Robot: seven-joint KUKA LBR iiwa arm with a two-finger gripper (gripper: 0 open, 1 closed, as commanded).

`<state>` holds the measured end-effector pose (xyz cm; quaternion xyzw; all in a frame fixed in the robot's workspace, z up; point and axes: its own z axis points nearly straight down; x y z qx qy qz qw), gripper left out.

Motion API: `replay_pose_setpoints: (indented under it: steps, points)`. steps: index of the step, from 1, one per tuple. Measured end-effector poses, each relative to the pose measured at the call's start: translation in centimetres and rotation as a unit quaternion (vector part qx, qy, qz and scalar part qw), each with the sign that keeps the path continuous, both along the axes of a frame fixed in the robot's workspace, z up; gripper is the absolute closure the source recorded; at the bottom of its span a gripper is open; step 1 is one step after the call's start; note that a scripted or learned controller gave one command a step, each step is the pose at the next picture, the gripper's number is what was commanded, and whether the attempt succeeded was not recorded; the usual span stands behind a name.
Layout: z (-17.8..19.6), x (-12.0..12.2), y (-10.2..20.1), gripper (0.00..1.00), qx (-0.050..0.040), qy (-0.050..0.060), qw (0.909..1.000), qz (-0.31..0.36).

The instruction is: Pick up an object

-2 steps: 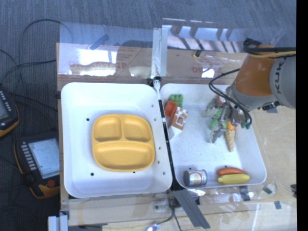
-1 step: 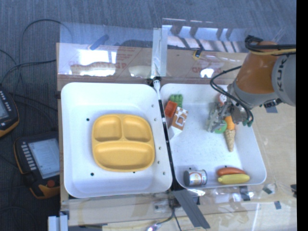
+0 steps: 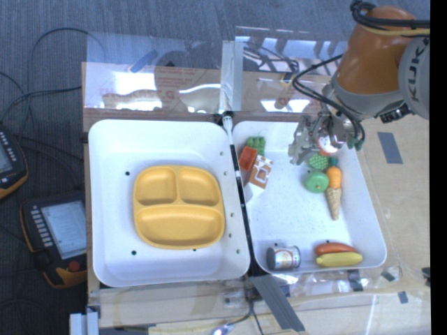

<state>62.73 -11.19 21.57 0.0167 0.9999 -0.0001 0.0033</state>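
Seen from above at a slant, a table carries two shallow white bins side by side. The left bin contains a yellow divided plate with three sections, lying flat near its middle. The right bin contains a scatter of toy food and small items. Near its upper left, just beside the wall shared with the other bin, sit a green block, an orange-red piece and a small printed box, bunched closely together. Toward the upper right lie a green apple, an orange-topped ice cream cone pointing toward the near edge, and a textured green piece just above the apple. Along the near edge rest a small metal can on its side and, well apart to its right, a yellow banana touching a red-orange piece just behind it. The grey arm with its orange band reaches in from the right, and its tool hangs over the upper right part of the right bin, just above the textured green piece and a small red and white object. Whether the tool is gripping anything cannot be told from this angle, as its metal parts and cables blur together there.
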Motion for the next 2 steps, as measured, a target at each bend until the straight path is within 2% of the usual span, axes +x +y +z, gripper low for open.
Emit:
replay_pose_setpoints:
  steps: [1,2]
  points:
    - [-0.1,-0.1,0.0,0.0,0.0,0.002,1.0,0.0]
    - [-7.4,1.7,-4.4,0.0,-0.0009,0.002,0.9999,0.01]
